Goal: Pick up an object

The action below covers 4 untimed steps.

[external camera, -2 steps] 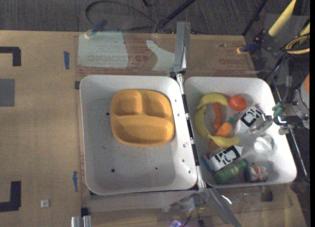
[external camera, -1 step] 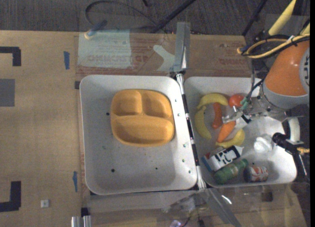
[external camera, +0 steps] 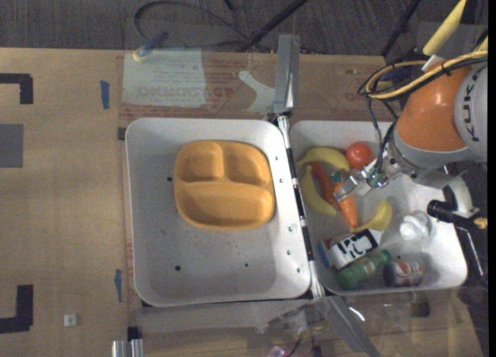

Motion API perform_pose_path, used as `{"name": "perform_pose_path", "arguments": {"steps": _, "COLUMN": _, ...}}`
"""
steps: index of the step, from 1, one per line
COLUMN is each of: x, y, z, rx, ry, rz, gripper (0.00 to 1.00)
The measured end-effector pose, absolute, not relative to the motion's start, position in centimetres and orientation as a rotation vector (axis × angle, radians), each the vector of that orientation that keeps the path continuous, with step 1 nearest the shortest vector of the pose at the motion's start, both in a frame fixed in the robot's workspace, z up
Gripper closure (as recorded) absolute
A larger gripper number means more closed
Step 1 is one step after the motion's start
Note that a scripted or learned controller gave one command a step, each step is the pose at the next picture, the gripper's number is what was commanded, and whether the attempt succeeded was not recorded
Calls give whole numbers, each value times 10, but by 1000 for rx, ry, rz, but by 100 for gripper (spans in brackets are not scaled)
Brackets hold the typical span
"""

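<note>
Orange divided plate [external camera: 225, 185]; white bins [external camera: 147, 216]; yellow banana [external camera: 314, 185]; red tomato [external camera: 359, 153].

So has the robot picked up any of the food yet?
Not yet, it seems. Done: the arm has reached into the right bin, and its gripper sits low over the carrot lying on the banana. In hand: nothing I can see lifted; the carrot looks like it is resting in the pile. Left: gripping something and raising it. The orange tray sits untouched in the left bin.

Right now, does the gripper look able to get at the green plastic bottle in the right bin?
Probably yes. The green plastic bottle lies uncovered near the front wall of the right bin, beside a small white carton; the gripper hovers over the orange carrot close by.
</note>
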State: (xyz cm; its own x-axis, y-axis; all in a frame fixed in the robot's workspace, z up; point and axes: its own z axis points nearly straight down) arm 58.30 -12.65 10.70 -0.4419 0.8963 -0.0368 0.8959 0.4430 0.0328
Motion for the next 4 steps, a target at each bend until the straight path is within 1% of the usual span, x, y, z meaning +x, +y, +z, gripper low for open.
{"name": "perform_pose_path", "arguments": {"steps": 1, "x": 566, "y": -119, "z": 107, "rx": 1309, "ry": 2790, "rz": 14, "gripper": 0}}
{"name": "perform_pose_path", "arguments": {"steps": 2, "x": 556, "y": -128, "z": 107, "rx": 918, "ry": 2937, "rz": 6, "gripper": 0}}
{"name": "perform_pose_path", "arguments": {"steps": 3, "x": 600, "y": -100, "z": 107, "rx": 910, "ry": 2964, "rz": -2, "gripper": 0}}
{"name": "perform_pose_path", "arguments": {"steps": 4, "x": 606, "y": -102, "z": 122, "rx": 907, "ry": 2936, "rz": 6, "gripper": 100}}
